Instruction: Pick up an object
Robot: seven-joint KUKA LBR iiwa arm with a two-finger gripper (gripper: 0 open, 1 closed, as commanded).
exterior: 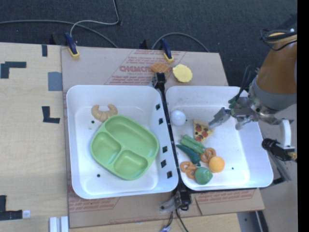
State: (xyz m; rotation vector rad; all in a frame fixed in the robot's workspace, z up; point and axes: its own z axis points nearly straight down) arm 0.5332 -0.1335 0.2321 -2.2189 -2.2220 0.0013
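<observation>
camera view | 2 white bins [79, 100] on cardboard sheet [130, 66] | pincer [231, 120] fingers apart, holding nothing

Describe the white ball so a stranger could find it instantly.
Look in the right-hand white bin, at its upper left corner beside the black divider. The small white ball sits there alone, above the pizza-slice toy; it is the one plain, round, colourless piece.

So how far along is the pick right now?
Nothing looks picked yet. The two-finger gripper hangs open over the right white bin, with nothing between its fingers. The pizza-slice toy, white ball and orange ball all lie in that bin. Descending, closing and lifting remain.
</observation>
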